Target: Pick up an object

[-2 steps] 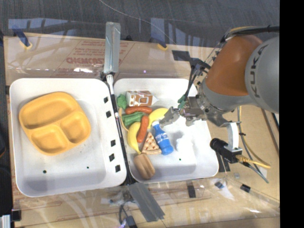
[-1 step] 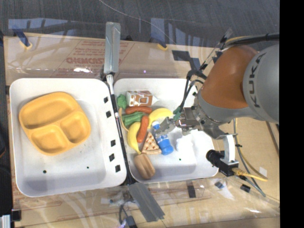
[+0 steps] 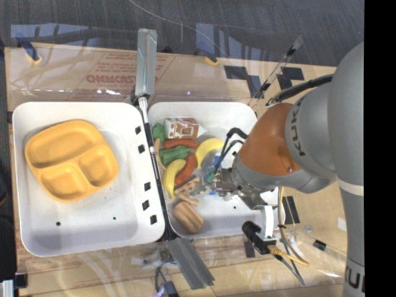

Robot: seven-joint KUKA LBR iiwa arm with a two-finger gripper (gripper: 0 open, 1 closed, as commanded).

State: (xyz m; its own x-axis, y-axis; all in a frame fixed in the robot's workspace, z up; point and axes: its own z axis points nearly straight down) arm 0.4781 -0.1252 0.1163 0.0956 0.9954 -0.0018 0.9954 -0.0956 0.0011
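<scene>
Yellow banana (image 3: pixel 172 177) lies in the right bin (image 3: pixel 238 112) by its left wall, long axis running from the bin's near-left toward its far-right, beside a red sausage (image 3: pixel 185 169). Gripper (image 3: pixel 209 179) is low over the pile just right of both; finger state can't be told. Left bin (image 3: pixel 25 113) carries a yellow divided tray (image 3: pixel 69 159).

Even, moderately bright overhead lighting; slightly soft picture.

Glare streaks are seen on the clear sheet (image 3: pixel 93 73) behind the bins, and the white bins (image 3: pixel 37 228) are rendered nearly blown out. Soft shadows are cast beneath the arm (image 3: pixel 322 135). Fine detail in the toy pile (image 3: pixel 185 159) is blurred.
</scene>
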